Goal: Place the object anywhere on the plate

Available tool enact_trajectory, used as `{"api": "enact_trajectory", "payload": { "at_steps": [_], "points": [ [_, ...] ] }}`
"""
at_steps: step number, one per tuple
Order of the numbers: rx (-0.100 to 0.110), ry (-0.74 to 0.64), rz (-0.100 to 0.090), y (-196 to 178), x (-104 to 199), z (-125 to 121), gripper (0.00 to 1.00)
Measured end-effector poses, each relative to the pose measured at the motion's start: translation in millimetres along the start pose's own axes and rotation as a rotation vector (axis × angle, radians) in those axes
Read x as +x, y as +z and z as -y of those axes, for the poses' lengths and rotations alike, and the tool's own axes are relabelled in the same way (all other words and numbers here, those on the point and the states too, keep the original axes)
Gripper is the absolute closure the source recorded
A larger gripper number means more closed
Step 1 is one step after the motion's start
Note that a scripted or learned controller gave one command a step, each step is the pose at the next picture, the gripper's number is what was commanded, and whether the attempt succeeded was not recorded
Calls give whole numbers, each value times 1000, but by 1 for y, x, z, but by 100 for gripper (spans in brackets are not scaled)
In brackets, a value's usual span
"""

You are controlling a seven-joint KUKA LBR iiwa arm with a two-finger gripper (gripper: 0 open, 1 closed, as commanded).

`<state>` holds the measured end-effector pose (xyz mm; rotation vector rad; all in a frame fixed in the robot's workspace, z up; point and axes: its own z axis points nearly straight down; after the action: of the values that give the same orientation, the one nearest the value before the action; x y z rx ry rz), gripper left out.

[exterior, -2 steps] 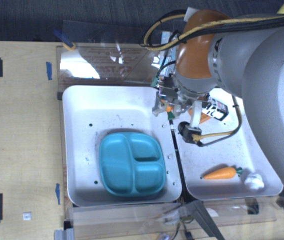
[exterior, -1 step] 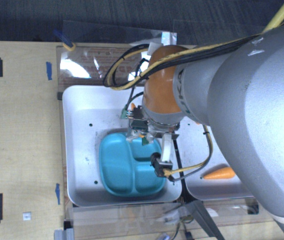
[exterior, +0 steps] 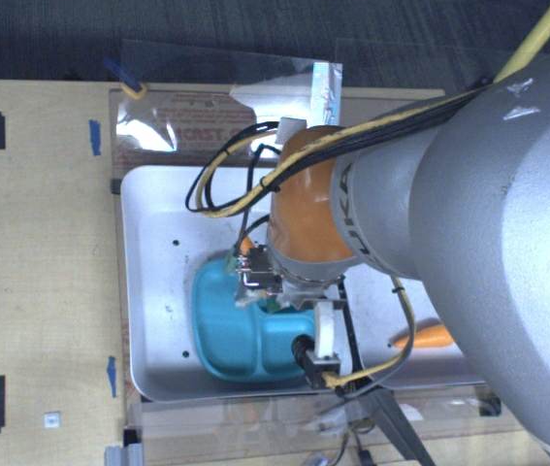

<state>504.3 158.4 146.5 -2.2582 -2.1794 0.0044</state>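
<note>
The orange object (exterior: 422, 337) lies on the bin (exterior: 148, 260) floor, right of the plate (exterior: 218, 330) and apart from it, with its right end hidden under my arm. The blue plate sits in the near part of the bin, close to the near wall. My claw (exterior: 271, 291) hangs over the plate's right half; from above, my wrist covers it, so I cannot tell whether it is clenched or released. Black and yellow cables (exterior: 218, 168) loop over the bin's far part.

Even, bright light; glare on the white bin (exterior: 148, 260); slightly soft focus.
</note>
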Motion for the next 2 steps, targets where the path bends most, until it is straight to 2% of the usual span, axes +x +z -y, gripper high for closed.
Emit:
{"api": "enact_trajectory", "payload": {
  "at_steps": [1, 2],
  "points": [
    [0, 1, 0, 0, -1, 0, 0],
    [0, 5, -1, -10, -1, -1, 100]
  ]
}}
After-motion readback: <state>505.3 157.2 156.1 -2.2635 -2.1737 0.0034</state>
